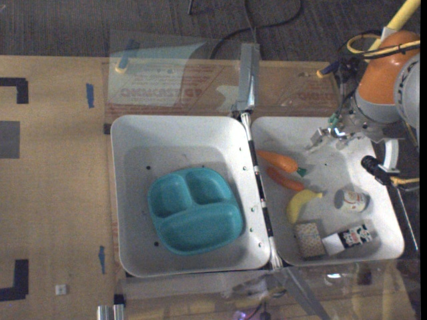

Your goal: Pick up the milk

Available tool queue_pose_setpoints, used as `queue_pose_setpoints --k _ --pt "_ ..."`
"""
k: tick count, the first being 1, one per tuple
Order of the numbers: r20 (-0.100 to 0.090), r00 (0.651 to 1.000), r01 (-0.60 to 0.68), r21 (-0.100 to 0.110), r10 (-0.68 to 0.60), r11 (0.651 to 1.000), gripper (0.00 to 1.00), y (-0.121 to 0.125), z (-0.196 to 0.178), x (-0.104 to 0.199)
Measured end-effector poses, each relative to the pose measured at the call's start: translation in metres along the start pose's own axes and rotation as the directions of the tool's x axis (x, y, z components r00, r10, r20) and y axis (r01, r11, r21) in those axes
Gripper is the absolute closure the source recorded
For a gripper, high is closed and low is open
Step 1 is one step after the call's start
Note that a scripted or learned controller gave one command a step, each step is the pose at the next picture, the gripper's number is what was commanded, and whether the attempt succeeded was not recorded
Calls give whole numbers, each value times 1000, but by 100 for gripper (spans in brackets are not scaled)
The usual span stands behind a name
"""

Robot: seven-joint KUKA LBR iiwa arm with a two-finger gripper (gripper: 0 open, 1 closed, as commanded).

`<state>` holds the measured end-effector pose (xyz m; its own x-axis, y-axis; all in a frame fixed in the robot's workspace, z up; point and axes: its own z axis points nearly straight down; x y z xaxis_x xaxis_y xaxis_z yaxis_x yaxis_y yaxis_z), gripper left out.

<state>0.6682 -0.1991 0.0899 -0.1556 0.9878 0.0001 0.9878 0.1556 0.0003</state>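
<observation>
Dark carpet with a looping black cable lies behind the tabletop (53,199), where we look down on two white bins side by side. Our jaws (331,131) hang over the far part of the right bin (283,133), and we cannot tell whether they are released or clenched; nothing shows between them.

Outward from the jaws we find two carrots (280,161) near the bin's left wall, a banana (299,205) below them, a small round cup (351,200) to the right, and a brown sponge (309,239) at the near edge. The milk (348,238), a small carton lying on its side, rests just beside the sponge in the near right corner. It lies well apart from the jaws, toward the near edge and slightly right, its long axis running roughly left to right with a slight tilt. We judge the reach not yet begun.

The left bin (130,139) carries a teal divided plate (195,210).
</observation>
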Motion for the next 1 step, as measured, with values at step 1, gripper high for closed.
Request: queue_pose_setpoints --k 1 --pt "0 1000 0 0 0 1000 0 0 0 0"
